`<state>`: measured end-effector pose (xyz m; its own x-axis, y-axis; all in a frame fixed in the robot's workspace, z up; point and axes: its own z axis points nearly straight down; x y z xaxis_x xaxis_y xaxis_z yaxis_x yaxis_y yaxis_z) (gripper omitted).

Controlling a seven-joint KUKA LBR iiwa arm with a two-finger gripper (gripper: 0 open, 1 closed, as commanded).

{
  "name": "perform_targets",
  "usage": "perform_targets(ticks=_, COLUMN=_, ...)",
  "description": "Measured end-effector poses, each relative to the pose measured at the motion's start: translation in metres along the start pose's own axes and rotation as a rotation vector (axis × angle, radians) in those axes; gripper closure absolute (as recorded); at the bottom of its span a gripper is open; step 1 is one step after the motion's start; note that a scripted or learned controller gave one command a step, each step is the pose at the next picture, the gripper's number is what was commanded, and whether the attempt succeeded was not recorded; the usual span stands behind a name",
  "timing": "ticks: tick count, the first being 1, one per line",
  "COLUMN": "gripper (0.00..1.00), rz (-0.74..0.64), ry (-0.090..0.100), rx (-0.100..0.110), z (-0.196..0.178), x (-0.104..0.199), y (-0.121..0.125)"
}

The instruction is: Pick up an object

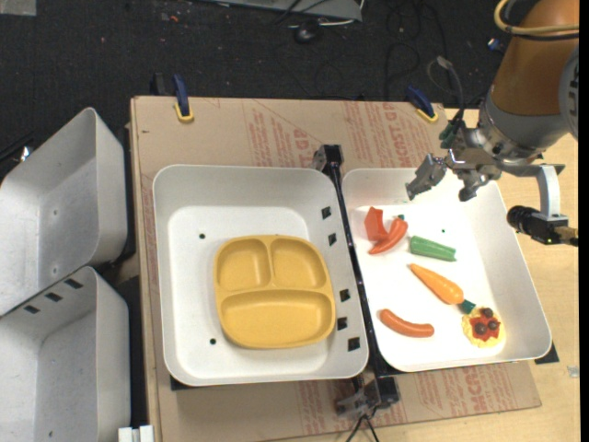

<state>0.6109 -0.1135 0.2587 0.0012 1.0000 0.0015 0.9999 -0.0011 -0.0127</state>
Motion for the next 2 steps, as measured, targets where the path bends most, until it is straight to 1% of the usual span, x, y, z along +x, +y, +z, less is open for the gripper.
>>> perform_targets(ticks=1, gripper=0.00, rz=-0.002, ry=-0.002, rx=-0.013, z=-0.007, x=0.000, y=0.002)
perform_targets(ticks=2, gripper=0.00, rz=0.000, ry=-0.001, rx=-0.007, z=0.044, x=0.008, y=-0.005)
